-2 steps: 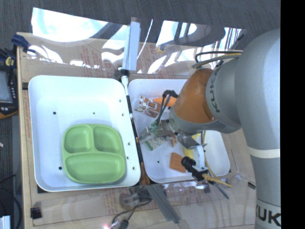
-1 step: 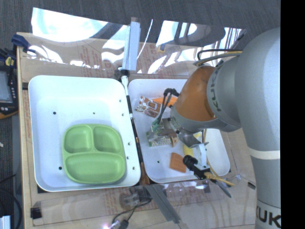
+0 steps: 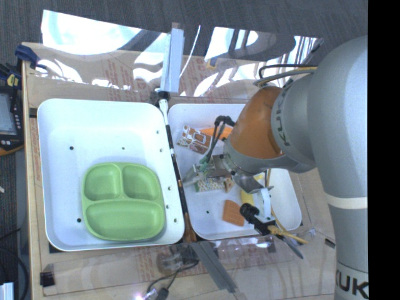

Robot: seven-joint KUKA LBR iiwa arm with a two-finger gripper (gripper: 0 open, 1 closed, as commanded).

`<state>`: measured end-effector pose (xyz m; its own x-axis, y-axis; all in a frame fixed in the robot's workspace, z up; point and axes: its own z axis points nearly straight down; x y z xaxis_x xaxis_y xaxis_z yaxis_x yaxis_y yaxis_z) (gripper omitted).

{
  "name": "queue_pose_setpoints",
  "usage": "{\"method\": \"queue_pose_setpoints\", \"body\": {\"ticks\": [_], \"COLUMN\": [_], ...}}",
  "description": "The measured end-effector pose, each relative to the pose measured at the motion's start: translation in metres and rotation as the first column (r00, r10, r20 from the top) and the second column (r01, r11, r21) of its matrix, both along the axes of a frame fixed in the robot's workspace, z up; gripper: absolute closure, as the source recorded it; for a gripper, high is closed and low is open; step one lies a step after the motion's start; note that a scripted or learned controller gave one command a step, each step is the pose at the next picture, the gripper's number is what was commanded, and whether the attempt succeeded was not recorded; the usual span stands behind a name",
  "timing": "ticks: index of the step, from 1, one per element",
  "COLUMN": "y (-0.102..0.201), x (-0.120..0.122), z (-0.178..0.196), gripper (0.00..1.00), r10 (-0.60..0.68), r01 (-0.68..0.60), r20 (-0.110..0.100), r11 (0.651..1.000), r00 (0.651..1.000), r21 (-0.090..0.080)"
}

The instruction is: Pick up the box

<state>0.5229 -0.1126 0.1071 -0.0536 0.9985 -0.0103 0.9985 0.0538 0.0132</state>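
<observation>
Hovering over right white bin centre, hand near patterned cardboard box at bin's far-left corner; hand state unclear, probably approaching box.

The grey arm with its orange band covers much of the right-hand shallow white bin, and the claw beneath it cannot be made out. A patterned cardboard box shows only in part. The small items near it are too cluttered to identify.
</observation>
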Motion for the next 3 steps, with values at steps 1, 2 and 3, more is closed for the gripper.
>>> {"method": "queue_pose_setpoints", "body": {"ticks": [1,2,3], "y": [0.0,0.0,0.0], "x": [0.0,0.001,0.015], "z": [0.01,0.01,-0.01], "gripper": [1.0,0.0,0.0], "r10": [0.007,0.007,0.126], "r01": [-0.007,-0.007,-0.126], "r20": [-0.001,0.0,0.0], "r11": [1.0,1.0,0.992], "r00": [1.0,1.0,0.992], "r21": [-0.002,-0.002,-0.01]}}
